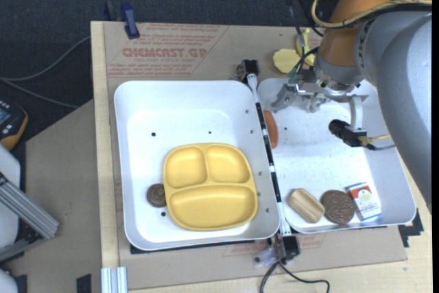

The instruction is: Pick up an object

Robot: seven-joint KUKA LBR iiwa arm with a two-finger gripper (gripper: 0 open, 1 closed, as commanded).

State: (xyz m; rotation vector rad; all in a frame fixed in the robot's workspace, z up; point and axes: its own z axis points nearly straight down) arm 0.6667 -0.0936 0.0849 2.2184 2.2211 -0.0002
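Observation:
My gripper (312, 96) hangs over the far end of the right bin (384, 168), below the arm's orange band (346, 27). In that bin an orange object (271, 128) lies against the left wall, a little below and left of the gripper. At the bin's near end a tan bread roll (305, 205), a round brown cookie (337, 206) and a small red and white box (363, 200) sit in a row. The left bin (137, 113) holds a yellow divided plate (209, 185) and a second brown cookie (157, 195) at the plate's left edge.
A yellow object (285, 60) lies on the bench just beyond the right bin, close to the gripper. A blue clip (128, 18) sits at the board's far left corner. The grey arm (405, 79) covers the right bin's far right corner.

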